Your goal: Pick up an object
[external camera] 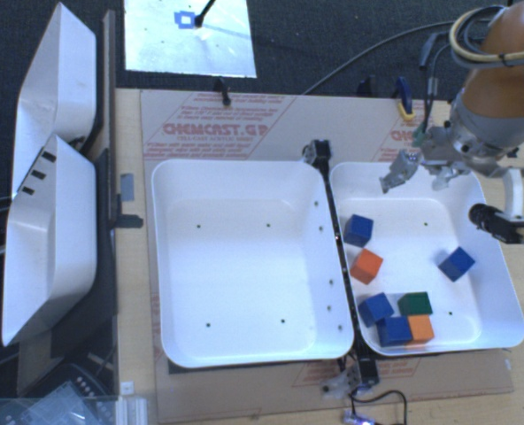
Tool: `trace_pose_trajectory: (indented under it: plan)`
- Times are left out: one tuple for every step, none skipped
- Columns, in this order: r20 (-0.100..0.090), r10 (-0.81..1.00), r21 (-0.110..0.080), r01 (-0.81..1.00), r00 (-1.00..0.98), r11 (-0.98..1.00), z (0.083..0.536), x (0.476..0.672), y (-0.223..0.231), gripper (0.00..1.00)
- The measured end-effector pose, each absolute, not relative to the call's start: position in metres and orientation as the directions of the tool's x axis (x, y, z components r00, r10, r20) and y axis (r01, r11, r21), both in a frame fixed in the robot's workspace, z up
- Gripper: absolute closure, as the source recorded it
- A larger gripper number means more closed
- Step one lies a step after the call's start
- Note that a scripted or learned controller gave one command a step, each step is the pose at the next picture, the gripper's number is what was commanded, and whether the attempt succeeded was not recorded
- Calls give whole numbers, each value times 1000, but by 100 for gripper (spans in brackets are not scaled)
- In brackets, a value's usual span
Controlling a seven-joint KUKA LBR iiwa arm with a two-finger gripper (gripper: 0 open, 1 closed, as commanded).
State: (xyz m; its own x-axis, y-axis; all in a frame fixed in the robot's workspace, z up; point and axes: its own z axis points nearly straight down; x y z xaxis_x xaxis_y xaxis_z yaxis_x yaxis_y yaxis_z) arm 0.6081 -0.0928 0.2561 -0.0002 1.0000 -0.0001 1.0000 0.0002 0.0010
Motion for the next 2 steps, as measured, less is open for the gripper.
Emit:
trace_pose_trajectory:
  plan:
    - [-1, 1000, 12, 1000, -2, 2, 106, 586, -116, 0]
    - [-1, 1000, 16, 1000, 0, 0, 99, 632, -108, 0]
